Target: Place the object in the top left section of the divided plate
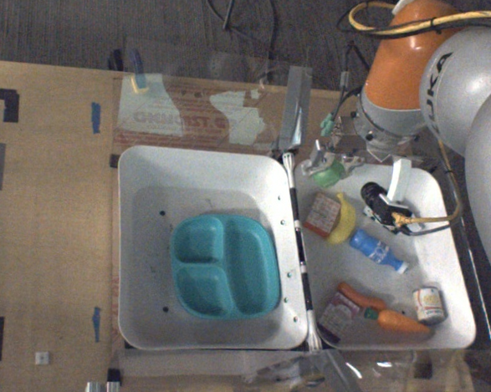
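Hanging over a corner of the right bin (pixel 451 272), the claw (pixel 330 162) is clenched or released: cannot tell.

Bench: your tan board top (pixel 41 244), black corner marks (pixel 10 107) at left
Tape: blue strips (pixel 95 118) on it
Floor: dark grey carpet (pixel 91 13) with cables (pixel 231 10)

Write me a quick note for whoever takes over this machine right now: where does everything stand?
Gripper: over the upper left corner of the right bin; I cannot tell if it holds anything.
Plate: in the left bin, nothing on it.
Carrot, bottle and can: lying in the right bin.
Done: nothing placed yet.
Left: grasp an object, carry it over, set it in the plate's top left section.
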`<state>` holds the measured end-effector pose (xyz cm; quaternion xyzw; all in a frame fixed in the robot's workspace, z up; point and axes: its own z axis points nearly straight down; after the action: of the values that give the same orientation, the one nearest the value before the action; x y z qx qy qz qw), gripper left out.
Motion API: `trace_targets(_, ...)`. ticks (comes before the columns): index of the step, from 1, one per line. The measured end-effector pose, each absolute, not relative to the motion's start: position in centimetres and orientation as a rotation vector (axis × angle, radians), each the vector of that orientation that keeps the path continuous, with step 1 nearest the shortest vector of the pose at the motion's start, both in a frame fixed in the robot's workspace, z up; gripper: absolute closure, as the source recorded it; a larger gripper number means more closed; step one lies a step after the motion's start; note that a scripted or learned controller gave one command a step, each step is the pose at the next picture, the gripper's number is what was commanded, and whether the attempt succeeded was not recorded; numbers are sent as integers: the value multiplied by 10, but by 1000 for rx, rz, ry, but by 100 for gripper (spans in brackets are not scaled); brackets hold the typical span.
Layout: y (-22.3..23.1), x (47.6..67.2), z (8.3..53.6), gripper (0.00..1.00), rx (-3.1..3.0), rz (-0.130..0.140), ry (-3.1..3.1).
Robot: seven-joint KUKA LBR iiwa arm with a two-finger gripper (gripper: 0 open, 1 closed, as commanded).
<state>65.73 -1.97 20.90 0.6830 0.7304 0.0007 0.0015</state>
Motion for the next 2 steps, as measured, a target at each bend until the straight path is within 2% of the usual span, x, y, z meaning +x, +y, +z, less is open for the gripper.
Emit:
trace_targets(1, -57, 631, 262, 100, 2336, 2, 2096)
trace_targets(2, -28, 530, 184, 100, 2292, -2, 2151)
